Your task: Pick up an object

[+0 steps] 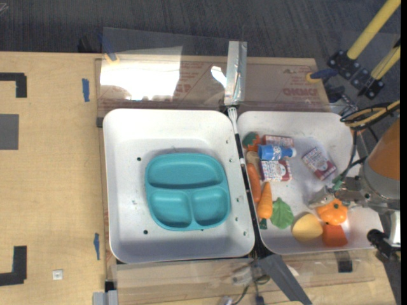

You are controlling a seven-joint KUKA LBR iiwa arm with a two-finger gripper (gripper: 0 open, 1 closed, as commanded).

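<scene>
While the gripper (335,194) hangs low in the right bin (299,121), near the tabletop's right edge and just above an orange toy fruit (332,213), nothing looks lifted. I judge the pick not yet done, and I cannot tell whether the gripper is open or closed. Print on the small packets (276,161) is too small to read.

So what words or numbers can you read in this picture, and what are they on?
Red print on the cardboard sheet behind the bins: seen upside down, too blurred to read.
Labels on the small packets and the blue-capped bottle in the right bin: too small to read.
Wrapped packet near the pincer: print unreadable.
Teal divided tray: no text.
</scene>
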